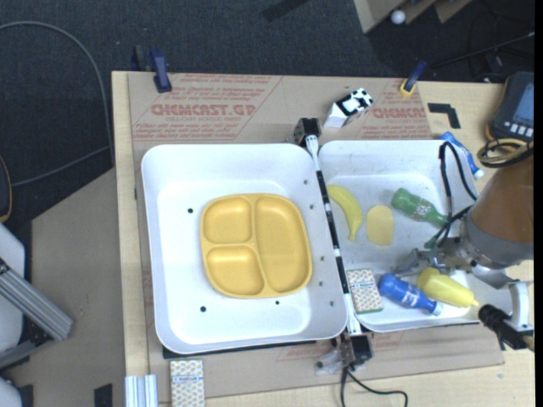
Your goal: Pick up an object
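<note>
The right bin (373,161) holds a yellow banana (346,210), a pale yellow oval piece (380,225), a green bottle (416,204), a blue bottle (407,293), a yellow bottle (447,288) and a small patterned box (363,291). My gripper (427,261) hangs low over the bin's right side. It is just above the yellow bottle and close to the blue one. The wrist hides much of it, and I see no object lifted off the bin floor.
A yellow divided plate (254,244) lies in the middle of the left bin (170,227). A black-and-white object (352,104) rests on the cardboard behind the bins. Cables run along the right bin's far right wall. Another patterned box (187,378) lies in front of the left bin.
</note>
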You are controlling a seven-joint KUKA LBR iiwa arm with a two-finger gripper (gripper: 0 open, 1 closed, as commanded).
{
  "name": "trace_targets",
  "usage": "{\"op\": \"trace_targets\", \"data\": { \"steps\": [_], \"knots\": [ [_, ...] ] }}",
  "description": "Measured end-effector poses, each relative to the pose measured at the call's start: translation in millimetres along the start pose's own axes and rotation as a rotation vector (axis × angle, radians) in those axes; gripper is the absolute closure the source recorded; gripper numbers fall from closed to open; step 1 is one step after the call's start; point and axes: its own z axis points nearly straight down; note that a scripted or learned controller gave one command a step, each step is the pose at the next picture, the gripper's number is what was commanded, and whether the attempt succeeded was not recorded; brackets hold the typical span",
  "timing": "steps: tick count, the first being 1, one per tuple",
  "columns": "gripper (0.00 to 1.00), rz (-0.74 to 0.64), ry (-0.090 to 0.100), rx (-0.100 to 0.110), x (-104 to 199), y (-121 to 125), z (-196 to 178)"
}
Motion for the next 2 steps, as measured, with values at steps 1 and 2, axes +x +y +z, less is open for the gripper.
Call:
{"op": "trace_targets", "data": {
  "steps": [1, 2],
  "knots": [
    [1.0, 0.001, -0.002, -0.003, -0.4, 0.8, -10.1],
    [0.0, 0.002, -0.004, -0.005, -1.3, 1.1, -10.6]
  ]
}}
